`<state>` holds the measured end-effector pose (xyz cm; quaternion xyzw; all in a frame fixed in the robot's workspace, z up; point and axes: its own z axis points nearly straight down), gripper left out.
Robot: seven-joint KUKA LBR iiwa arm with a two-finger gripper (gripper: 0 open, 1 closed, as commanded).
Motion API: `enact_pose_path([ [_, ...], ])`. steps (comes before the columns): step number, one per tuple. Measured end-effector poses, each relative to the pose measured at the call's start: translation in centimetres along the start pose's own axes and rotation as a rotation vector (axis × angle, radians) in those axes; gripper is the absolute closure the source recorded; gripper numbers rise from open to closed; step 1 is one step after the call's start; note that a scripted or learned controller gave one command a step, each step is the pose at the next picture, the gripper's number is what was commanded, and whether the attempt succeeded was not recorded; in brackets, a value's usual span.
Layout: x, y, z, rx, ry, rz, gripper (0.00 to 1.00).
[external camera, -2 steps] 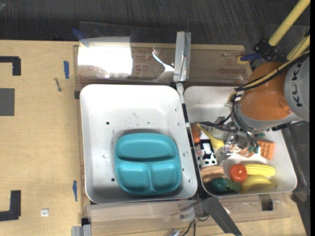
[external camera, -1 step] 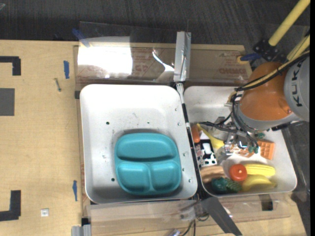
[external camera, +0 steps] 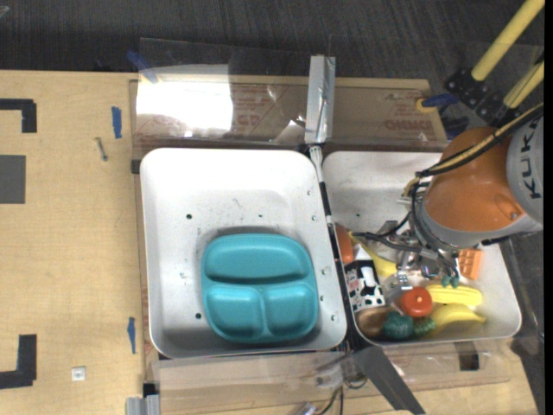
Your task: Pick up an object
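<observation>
My gripper (external camera: pixel 421 268) reaches down into the right bin (external camera: pixel 371 175), its orange band and wrist covering the fingers from above. Under and around it lies a heap of small toys: a red tomato-like ball (external camera: pixel 418 301), a yellow banana (external camera: pixel 455 305), a dark green piece (external camera: pixel 399 327), a black and white spotted item (external camera: pixel 367 285), an orange piece (external camera: pixel 345 245) and a brown piece (external camera: pixel 371 321). The gripper hangs just above the red ball and the banana. Nothing can be seen held.
The left bin (external camera: pixel 173 188) holds a teal divided plate (external camera: pixel 258 287) in its front half. A clear plastic divider (external camera: pixel 319 98) stands behind the bins. Yellow tubing (external camera: pixel 514 26) and cables run at the upper right. The tan bench (external camera: pixel 60 232) extends left.
</observation>
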<state>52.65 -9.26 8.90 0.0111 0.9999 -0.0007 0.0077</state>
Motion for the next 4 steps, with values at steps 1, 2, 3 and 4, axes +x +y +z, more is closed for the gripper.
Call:
enact_pose_path([
  [1, -0.2, 0.0, -1.0, 0.001, -0.003, -0.001, 1.0],
  [2, -0.7, 5.1, -9.6, -0.004, 0.006, -0.292, 1.0],
  [3, -1.3, 5.4, -11.3, -0.006, 0.007, -0.618, 1.0],
  [4, 1.3, 10.1, -12.8, -0.008, 0.011, -0.55, 1.0],
])
